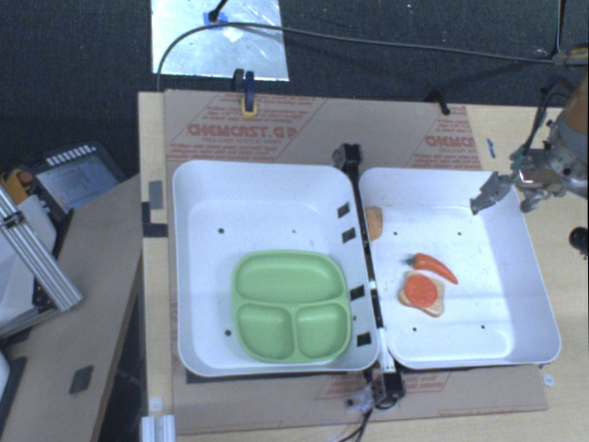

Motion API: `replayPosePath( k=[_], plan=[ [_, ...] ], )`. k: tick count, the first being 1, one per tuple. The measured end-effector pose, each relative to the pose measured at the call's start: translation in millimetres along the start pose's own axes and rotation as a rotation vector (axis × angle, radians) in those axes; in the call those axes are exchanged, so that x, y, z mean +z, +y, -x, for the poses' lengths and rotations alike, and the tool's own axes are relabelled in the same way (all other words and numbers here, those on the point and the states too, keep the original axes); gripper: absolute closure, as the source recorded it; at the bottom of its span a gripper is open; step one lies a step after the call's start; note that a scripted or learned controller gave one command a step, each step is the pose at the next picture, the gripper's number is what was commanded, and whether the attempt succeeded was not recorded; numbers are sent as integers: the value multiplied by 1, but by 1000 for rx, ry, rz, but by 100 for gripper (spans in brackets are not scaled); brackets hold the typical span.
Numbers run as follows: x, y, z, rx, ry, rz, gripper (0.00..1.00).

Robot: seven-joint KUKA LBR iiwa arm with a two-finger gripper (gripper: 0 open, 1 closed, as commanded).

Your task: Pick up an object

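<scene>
At the right edge of the frame, the claw [512, 193] hangs above the right bin's [515, 339] upper right corner, its fingers spread with nothing between them. Lower in that bin lie an orange carrot [434, 266] and, touching it, a tomato-topped toast slice [422, 293]. The left bin [198, 247] holds a green divided plate [290, 305].

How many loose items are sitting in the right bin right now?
3. A tan piece against the right bin's left wall, an orange carrot near the middle, and a round orange-topped slice just below the carrot. None looks hidden.
</scene>
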State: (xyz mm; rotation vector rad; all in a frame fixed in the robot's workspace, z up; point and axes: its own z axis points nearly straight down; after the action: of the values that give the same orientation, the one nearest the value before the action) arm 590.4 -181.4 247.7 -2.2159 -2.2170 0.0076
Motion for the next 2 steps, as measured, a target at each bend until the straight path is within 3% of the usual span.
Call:
replayPosePath(
  k=[1,2],
  plan=[
    [-6,2,0,-3,-2,10,0],
    [49,2,-11,-5,-1,6,0]
  ],
)
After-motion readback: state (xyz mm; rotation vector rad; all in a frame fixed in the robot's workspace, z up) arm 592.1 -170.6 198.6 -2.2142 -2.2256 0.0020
